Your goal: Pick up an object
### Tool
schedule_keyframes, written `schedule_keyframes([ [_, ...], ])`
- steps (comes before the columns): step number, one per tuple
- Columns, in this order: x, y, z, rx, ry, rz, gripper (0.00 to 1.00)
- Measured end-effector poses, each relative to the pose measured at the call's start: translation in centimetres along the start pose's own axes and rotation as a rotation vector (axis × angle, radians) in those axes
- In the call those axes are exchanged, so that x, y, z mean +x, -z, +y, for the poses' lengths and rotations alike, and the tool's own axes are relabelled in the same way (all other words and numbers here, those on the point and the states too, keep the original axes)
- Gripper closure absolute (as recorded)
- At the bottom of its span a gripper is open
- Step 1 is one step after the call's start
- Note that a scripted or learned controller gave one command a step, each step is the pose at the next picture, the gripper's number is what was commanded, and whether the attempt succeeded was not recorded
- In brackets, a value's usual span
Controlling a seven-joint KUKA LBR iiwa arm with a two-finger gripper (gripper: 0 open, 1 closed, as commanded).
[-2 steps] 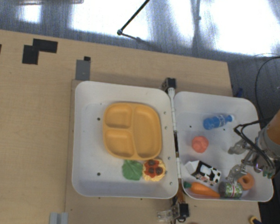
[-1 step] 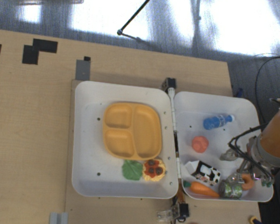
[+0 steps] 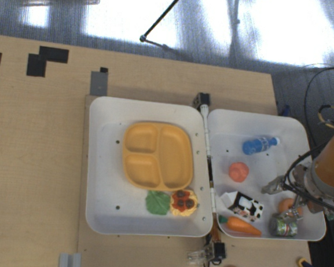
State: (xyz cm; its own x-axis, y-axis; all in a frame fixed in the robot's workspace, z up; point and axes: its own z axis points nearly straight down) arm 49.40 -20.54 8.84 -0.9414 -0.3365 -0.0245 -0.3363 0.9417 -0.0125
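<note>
One fixed camera above the bench (image 3: 38, 148), slanting down on both white bins (image 3: 104, 153).

Both white bins (image 3: 102, 171) look like smooth, matt plastic — the yellow divided plate (image 3: 156, 155) too. The bench (image 3: 30, 164) is pale, matt wood. The can (image 3: 285, 227) at the right bin's near right corner shines like metal.

I see strong glare washing out the floor (image 3: 183, 18) at the top; the bench (image 3: 30, 164) is evenly lit, shadows soft, focus slightly soft.
</note>
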Motion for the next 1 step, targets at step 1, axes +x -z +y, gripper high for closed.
schedule_keyframes([
  [1,-0.57,-0.04,-0.13,-0.004,0.231,0.003,0.0],
])
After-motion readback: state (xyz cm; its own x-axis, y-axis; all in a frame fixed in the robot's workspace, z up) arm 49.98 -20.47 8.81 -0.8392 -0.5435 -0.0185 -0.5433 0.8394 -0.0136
